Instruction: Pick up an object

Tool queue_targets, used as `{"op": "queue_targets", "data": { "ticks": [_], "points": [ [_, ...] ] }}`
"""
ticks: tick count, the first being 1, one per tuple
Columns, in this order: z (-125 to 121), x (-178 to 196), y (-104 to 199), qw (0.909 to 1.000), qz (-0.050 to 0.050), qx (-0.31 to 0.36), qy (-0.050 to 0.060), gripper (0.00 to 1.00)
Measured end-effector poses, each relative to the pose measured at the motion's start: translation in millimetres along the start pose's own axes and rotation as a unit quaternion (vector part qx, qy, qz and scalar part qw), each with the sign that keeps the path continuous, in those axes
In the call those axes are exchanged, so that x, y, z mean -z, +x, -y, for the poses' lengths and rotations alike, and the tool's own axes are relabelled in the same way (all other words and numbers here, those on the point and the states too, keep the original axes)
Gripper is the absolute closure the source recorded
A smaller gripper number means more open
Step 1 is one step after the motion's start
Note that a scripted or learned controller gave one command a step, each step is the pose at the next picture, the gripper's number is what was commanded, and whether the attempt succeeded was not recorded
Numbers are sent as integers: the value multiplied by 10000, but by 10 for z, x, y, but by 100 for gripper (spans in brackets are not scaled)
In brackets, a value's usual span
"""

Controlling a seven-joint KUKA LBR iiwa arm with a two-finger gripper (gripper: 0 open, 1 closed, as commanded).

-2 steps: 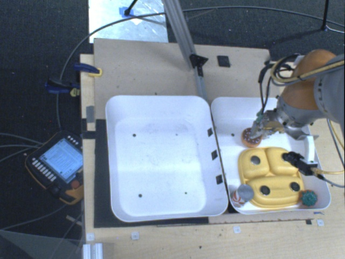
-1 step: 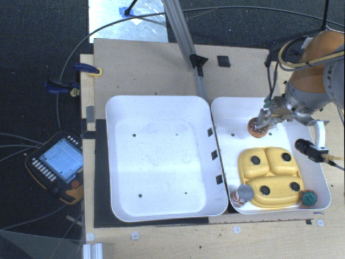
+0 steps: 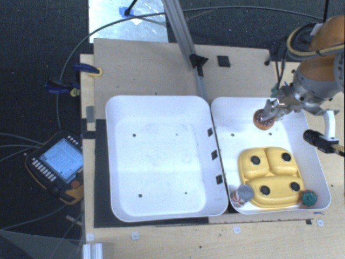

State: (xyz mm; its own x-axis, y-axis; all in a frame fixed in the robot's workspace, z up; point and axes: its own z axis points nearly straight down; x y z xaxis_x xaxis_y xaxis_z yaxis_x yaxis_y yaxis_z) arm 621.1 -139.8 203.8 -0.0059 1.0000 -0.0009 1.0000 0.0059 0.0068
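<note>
In the right bin (image 3: pixel 310 144), a large yellow moulded piece (image 3: pixel 269 177) with four rounded lobes, each bearing a dark spot, occupies the near half of the floor. A small grey disc-like object (image 3: pixel 244 192) lies against its near-left corner, and a small teal object (image 3: pixel 309 198) lies at its near-right corner, close to the bin wall. The left bin (image 3: pixel 156 155) sits directly beside the right bin, with their walls meeting along the centre. Beyond the bins, a grey pole (image 3: pixel 180 26) runs at a slant across the table (image 3: pixel 145 69). A handheld control pendant (image 3: pixel 56 163) lies on the dark floor to the left of the table.

The hand (image 3: pixel 269 112) is positioned over the far part of the right bin, at the end of the arm (image 3: pixel 318 63). A small round brown object (image 3: pixel 263 120) is located directly at its tip, apart from the yellow piece. Whether the fingers are apart, together, or clamped on that object cannot be determined; contact appears likely but is not confirmed.
</note>
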Motion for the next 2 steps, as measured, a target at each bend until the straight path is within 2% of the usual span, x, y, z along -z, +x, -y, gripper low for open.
{"op": "queue_targets", "data": {
  "ticks": [1, 2],
  "points": [
    [-14, 280, 0, 10000, -2, 2, 11, 100],
    [97, 342, 451, 10000, -14, 17, 24, 100]
  ]
}}
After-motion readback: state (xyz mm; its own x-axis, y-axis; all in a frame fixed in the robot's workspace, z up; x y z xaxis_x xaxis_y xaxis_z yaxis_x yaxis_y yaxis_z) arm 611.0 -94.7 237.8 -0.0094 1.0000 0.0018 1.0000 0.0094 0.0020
